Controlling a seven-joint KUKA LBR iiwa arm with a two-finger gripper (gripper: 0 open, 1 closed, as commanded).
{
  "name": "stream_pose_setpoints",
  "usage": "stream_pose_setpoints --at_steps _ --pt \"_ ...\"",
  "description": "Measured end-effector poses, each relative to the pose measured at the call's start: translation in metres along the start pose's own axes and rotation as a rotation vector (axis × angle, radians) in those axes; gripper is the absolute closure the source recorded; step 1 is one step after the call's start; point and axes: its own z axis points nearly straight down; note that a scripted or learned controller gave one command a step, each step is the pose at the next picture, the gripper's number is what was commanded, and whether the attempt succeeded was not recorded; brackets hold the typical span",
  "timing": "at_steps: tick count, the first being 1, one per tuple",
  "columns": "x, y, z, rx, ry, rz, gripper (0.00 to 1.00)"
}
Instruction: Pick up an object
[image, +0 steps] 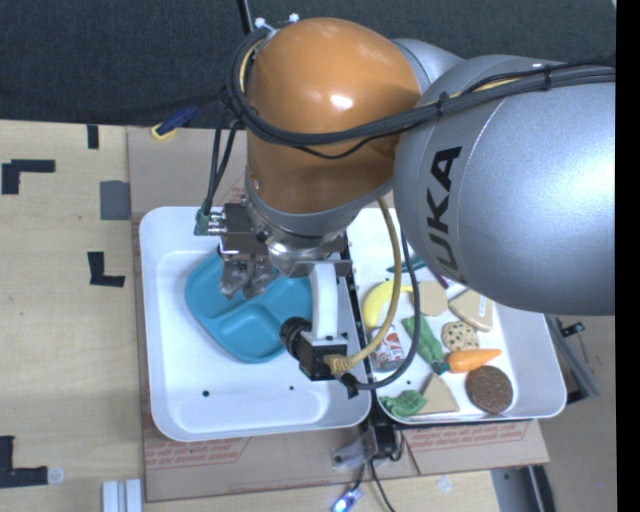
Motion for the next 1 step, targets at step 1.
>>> stream_pose_setpoints --at_steps 1 --pt "-0.0001 -0.0008 -0.1695 -0.034 0.018 -0.003 1.0"
